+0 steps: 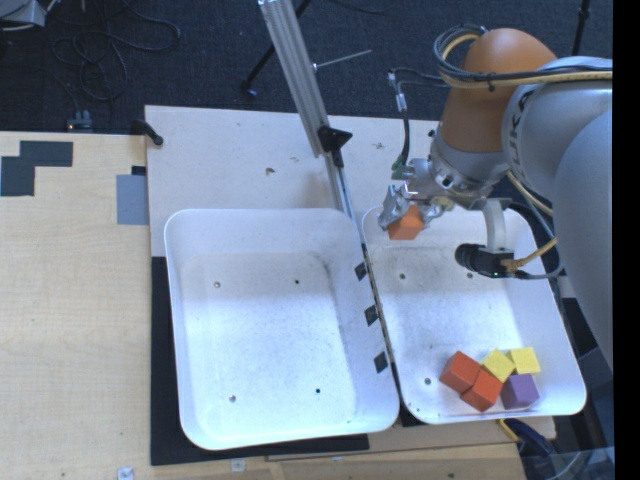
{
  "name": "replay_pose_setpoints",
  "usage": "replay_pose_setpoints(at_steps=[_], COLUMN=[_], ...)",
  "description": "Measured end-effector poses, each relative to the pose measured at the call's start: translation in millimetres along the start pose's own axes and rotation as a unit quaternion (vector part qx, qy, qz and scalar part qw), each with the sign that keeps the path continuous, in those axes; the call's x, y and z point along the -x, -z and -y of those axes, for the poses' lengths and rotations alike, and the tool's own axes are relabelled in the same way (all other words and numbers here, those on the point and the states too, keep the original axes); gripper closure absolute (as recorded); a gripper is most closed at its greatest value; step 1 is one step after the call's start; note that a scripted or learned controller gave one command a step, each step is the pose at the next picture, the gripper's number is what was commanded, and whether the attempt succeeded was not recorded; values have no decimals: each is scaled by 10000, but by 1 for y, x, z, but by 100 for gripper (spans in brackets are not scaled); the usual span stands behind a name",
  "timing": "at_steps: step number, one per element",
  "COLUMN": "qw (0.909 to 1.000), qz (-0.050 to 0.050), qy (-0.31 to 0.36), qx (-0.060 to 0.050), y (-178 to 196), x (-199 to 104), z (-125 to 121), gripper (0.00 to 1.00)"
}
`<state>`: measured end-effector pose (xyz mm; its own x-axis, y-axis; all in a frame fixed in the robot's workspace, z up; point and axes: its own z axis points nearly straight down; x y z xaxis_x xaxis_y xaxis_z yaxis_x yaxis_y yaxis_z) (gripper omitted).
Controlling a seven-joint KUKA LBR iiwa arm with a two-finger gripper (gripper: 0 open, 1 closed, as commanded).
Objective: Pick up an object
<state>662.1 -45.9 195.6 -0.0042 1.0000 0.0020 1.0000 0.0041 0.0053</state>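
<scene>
The gripper (405, 218) looks closed around a small orange block (405, 228), likely light, stiff and smooth-faced, best pinched squarely on two opposite flat sides

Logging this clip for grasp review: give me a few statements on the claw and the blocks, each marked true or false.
1. The claw has an orange block between its fingers. True.
2. The claw is over the left bin. False: it is at the far end of the right bin.
3. A purple block lies among the blocks in the right bin's near corner. True.
4. Two yellow blocks sit in the left bin. False: both yellow blocks are in the right bin.
</scene>
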Motion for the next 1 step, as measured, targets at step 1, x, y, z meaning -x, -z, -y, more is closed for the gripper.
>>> replay_pose_setpoints(at_steps=[1], qw=[10000], qz=[-4], qy=[0], qx=[-64], y=[-6], x=[-65], z=[37], gripper=[100])
